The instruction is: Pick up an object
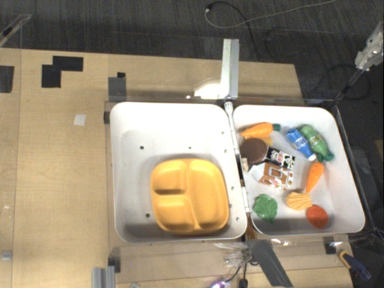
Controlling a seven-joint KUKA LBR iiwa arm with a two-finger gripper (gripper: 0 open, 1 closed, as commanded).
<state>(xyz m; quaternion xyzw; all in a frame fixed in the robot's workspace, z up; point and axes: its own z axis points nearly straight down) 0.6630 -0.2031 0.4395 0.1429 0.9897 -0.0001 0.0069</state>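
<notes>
Several small toys are sitting loose in the shallow white right-hand bin (337, 161), so you are looking at a pick that is not yet made: nothing is lifted. What I am taking for the pincer (371, 50) is the pale piece hanging at the upper right edge of the view, outside the bin. Its tip is too small and blurred, so I cannot tell whether it is spread or pressed together.

Everything you might pick is lying below and to the left of it:
- nearest, the green plastic bottle (316, 141) and the blue plastic packet (298, 141)
- further on, the orange toy carrot (257, 129) and the brown round disc (255, 150)
- furthest down, the red-orange ball (317, 215) and the green leafy toy (265, 207)

The yellow sectioned plastic tray (189, 194) is resting in the white left-hand bin (138, 131), well apart from the pincer.

You are waiting on the whole job: approach, descent, closing, lift.
</notes>
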